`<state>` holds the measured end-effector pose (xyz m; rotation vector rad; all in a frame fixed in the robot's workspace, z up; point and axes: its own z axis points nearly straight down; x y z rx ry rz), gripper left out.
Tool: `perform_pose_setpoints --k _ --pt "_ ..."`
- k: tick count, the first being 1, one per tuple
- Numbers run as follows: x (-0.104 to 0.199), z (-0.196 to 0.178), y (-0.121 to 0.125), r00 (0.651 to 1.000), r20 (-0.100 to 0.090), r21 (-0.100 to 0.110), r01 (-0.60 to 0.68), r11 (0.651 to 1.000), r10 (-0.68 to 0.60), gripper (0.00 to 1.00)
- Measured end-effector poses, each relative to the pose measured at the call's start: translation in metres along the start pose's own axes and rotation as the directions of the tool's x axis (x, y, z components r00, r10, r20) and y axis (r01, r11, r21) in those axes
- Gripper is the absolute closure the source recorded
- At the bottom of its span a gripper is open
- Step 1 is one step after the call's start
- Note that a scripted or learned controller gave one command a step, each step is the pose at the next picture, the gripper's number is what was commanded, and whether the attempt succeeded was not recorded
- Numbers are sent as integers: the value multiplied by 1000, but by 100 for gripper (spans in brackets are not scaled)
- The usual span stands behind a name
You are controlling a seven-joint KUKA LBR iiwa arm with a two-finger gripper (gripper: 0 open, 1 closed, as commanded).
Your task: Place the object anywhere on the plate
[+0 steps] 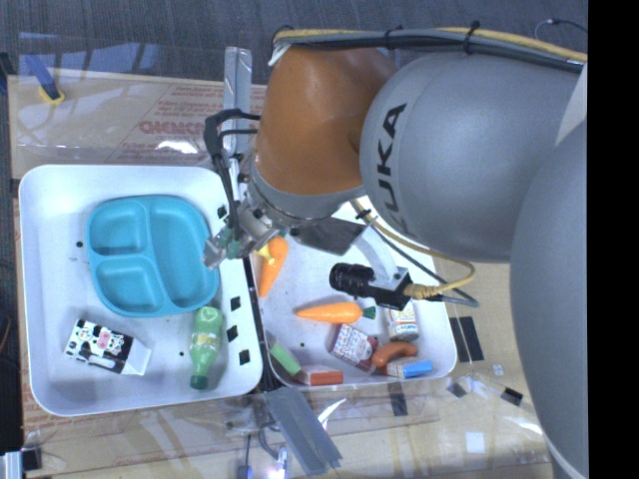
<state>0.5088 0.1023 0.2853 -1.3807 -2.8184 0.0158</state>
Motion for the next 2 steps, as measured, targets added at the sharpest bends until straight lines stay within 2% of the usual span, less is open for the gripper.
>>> perform_pose_setpoints --k 1,2 --pt "0 0 0 1000 0 0 1 1000 -1 0" --pt "0 -10 1 1000 0 1 6 1000 -6 100"
